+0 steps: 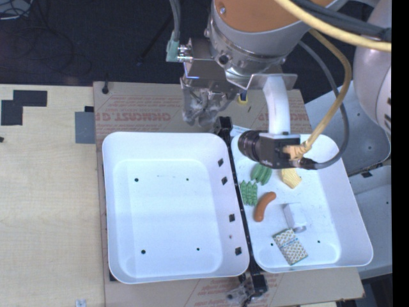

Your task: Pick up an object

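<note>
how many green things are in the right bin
2: a green piece just below the arm's black camera, and a green ridged piece beside the orange sausage. More may be hidden under the arm.

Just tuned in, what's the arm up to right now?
The arm hangs over the back of the two white bins, with its claw above the far rim of the left bin. The items lie in the right bin: an orange sausage-shaped piece, green pieces, a yellow piece and a patterned block.
</note>
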Controlling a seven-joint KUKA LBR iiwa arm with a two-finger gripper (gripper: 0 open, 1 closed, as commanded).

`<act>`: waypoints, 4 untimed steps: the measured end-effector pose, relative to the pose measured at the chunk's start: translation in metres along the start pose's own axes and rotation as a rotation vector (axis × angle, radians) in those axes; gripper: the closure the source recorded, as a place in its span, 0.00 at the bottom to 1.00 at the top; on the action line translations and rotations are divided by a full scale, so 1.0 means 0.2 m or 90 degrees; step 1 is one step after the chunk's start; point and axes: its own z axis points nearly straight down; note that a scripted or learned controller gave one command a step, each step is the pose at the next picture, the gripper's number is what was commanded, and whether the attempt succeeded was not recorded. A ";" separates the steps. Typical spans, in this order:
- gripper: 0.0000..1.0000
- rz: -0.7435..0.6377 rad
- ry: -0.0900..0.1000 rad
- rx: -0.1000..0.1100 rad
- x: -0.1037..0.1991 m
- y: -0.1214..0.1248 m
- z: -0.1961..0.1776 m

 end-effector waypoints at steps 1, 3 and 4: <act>1.00 0.004 -0.001 0.001 -0.15 0.13 0.01; 1.00 0.005 -0.005 0.010 -0.24 -0.15 1.23; 1.00 0.006 -0.004 0.010 -0.47 -0.15 1.80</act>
